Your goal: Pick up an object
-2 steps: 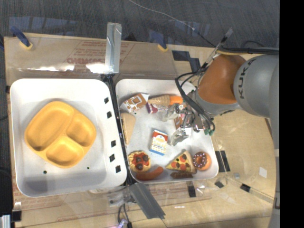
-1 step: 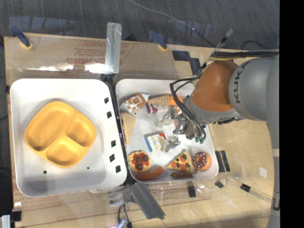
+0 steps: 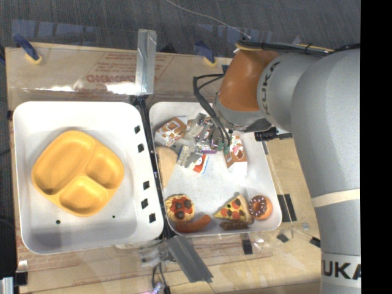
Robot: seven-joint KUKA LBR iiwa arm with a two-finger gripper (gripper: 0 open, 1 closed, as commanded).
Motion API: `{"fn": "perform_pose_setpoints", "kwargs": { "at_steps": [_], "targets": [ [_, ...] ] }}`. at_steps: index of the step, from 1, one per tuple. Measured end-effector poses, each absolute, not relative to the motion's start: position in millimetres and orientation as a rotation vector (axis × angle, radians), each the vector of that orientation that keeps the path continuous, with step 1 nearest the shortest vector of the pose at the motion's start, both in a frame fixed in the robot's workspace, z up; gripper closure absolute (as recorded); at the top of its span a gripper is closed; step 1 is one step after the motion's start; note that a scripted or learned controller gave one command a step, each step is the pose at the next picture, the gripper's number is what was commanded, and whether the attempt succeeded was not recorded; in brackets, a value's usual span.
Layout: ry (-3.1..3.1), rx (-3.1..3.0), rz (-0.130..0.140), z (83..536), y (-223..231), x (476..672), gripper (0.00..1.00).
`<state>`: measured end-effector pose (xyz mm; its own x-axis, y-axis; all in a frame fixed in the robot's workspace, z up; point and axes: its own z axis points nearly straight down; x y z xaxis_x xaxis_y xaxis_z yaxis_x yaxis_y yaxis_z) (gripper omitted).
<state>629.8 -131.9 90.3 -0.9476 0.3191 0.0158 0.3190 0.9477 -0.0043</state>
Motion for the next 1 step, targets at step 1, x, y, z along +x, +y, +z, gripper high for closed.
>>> {"fn": "perform_pose_setpoints", "kwargs": {
  "at_steps": [1],
  "targets": [
    [-3.136, 0.11, 0.026, 95.0, -139.6, 635.3, 0.0]
  ]
}}
